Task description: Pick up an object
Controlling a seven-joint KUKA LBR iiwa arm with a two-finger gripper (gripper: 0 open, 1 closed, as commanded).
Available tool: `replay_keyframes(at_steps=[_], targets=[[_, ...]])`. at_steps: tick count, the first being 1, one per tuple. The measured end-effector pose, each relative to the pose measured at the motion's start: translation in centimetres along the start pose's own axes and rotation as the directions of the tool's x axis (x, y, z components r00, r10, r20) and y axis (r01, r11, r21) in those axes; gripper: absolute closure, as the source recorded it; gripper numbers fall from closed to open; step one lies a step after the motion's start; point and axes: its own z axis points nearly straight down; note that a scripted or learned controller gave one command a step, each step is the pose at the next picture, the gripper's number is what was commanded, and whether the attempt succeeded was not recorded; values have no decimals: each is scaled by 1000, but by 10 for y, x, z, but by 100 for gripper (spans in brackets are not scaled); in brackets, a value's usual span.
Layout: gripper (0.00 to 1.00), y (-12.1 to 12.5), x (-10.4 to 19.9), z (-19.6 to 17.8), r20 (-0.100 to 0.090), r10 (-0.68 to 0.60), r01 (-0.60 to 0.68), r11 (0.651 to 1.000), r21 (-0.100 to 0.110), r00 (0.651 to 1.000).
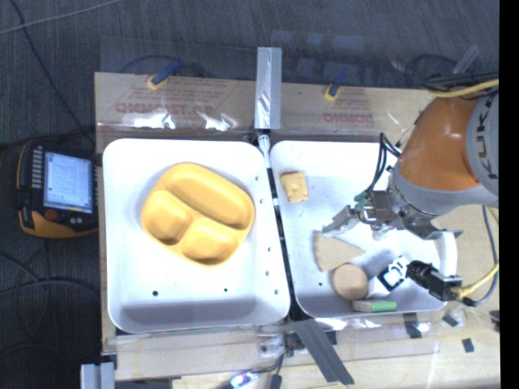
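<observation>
Dark grey carpet (162,14) surrounds the wooden counter (203,96). Thin cable (49,19) runs across the carpet beyond the counter's far-left corner. Pendant (58,189) with lit screen lies on the carpet just left of the counter. Two yellow clamps (165,74) on the counter's far edge. Even overhead light.
</observation>
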Motion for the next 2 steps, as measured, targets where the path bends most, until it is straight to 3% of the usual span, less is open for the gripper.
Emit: replay_keyframes(at_steps=[1,2], targets=[[0,3,-4,97,1,64,-63,998,-16,998],[100,8,-3,82,1,58,-58,998,-28,998]])
